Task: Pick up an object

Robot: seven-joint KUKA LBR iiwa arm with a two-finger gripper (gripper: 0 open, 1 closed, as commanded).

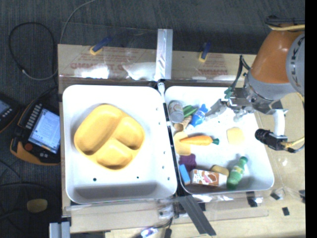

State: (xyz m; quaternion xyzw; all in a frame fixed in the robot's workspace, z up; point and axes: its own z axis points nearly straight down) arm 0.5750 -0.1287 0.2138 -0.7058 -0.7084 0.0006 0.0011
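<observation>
While the tool [237, 108] grip state is unclear, left bin [74, 182] holds yellow bread [109, 135], right bin [262, 175] carrot [195, 140], bottle [237, 171].

The arm [277, 58] is cut off by the right edge — only its orange band and wrist show. The gripper's [233, 105] fingers blur against the white right bin [265, 172]. The purple item [187, 160] lies partly under the carrot [196, 140] — too small to identify.
</observation>
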